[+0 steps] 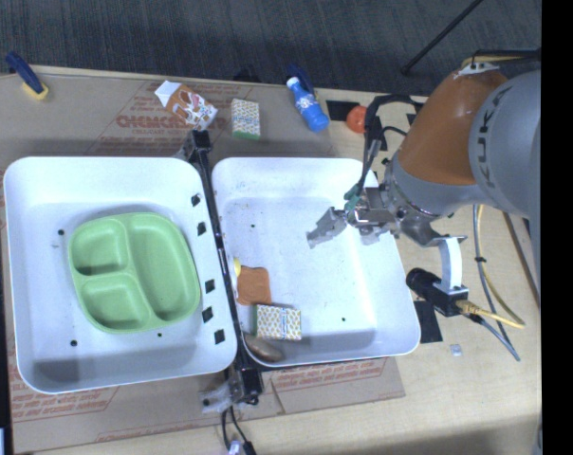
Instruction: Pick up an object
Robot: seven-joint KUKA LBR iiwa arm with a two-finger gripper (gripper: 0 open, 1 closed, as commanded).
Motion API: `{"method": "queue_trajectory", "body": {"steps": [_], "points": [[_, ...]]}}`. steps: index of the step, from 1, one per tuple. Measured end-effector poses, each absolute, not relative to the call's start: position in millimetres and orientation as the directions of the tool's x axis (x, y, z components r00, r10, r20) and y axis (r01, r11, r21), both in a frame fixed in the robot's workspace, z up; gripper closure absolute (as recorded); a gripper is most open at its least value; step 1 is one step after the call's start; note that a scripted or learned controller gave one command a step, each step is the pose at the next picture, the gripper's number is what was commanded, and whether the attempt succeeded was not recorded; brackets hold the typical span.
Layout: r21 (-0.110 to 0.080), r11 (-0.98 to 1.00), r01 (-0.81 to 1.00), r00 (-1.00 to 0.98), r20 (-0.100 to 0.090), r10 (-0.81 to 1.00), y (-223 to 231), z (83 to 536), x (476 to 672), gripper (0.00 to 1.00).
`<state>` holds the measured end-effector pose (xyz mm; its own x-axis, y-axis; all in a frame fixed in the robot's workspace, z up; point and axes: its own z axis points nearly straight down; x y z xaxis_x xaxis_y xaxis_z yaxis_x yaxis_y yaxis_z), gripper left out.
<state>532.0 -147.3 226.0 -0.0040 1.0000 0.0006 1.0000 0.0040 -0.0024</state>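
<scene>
The hand (326,227) – grip state unclear – should drop straight onto the patterned box (279,322), below-left of it, avoiding the brown piece (254,285)

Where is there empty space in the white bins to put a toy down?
In the right bin, the floor is bare from the back wall to the right wall, under the gripper. In the left bin, bare strips run around the green tray, widest along the front. It is crowded in the right bin's front-left corner: the orange piece, patterned packet and a brown thing.
</scene>
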Motion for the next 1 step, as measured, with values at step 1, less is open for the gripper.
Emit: {"method": "queue_trajectory", "body": {"steps": [1], "points": [[-0.002, 0.004, 1.0, -0.004, 0.001, 1.0, -147.3, 226.0, 532.0, 0.0]]}}
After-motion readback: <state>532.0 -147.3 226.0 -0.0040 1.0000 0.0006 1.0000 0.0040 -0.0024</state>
